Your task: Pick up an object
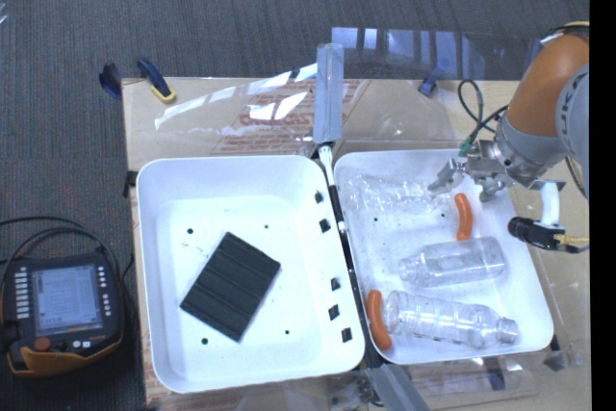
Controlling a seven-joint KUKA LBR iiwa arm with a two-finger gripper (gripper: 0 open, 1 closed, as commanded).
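Two shallow white bins sit side by side on the bench. The left bin [154, 207] holds a flat black ribbed slab [231, 286] lying at a slant near its middle. The right bin [539, 303] holds several things: a crumpled clear plastic bottle [385, 194] toward its far left part, a clear plastic bottle [452, 262] lying on its side near the middle, and a second, longer clear bottle [448, 318] lying along the near edge. An orange sausage-shaped piece [378, 320] lies at the near left corner, just beside the longer bottle's base, and another orange piece [464, 216] lies in the far right part of the bin. The arm reaches in from the right, and its gripper [466, 180] hangs over the far right part of that bin, just above the upper orange piece; whether the gripper is spread or pressed together cannot be told from here. A teach pendant [60, 306] rests on the floor to the left of the bench.
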